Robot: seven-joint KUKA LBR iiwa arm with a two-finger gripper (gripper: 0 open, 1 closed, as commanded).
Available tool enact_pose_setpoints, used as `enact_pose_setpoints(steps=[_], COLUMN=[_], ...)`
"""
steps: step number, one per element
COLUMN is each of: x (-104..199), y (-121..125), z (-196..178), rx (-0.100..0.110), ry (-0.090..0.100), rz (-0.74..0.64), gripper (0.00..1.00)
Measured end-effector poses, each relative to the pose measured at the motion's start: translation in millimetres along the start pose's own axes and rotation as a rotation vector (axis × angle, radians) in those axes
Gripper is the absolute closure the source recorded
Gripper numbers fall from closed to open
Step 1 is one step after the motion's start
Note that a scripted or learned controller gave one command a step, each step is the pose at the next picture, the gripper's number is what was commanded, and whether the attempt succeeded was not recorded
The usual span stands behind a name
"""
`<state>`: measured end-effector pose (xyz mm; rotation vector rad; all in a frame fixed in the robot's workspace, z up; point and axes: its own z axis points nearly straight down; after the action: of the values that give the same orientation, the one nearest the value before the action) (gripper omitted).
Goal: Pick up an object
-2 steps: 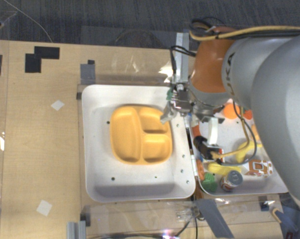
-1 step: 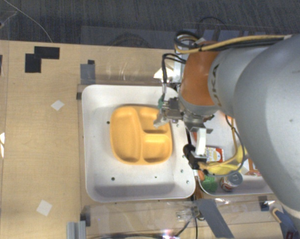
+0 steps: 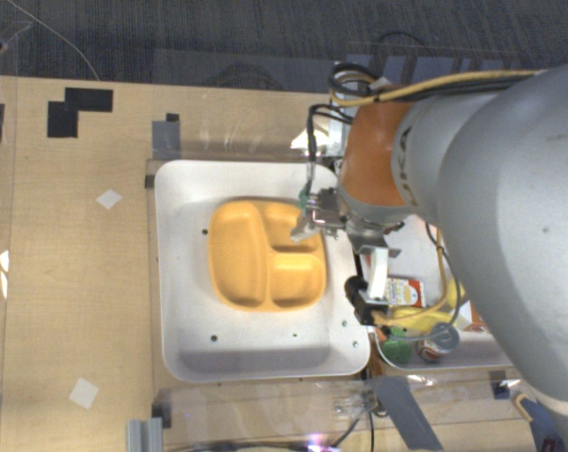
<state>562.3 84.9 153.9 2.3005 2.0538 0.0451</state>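
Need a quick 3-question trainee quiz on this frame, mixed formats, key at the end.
1. True or false: the yellow divided tray lies in the left bin.
2. Multiple choice: how many compartments does the tray show? A) one B) three C) six
3. Fill in: the banana lies in the ___ bin, beside a green cup.

Key
1. True
2. B
3. right; it sits in the right bin, partly under the arm. The gripper hangs over the tray's right edge.
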Motion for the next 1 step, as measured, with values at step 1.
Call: enact_pose_setpoints(steps=[1], x=[-2.9], y=[2.9], z=[-11.5], rx=[-0.004], ry=[-0.001], rz=[0.004], gripper=[1.00])
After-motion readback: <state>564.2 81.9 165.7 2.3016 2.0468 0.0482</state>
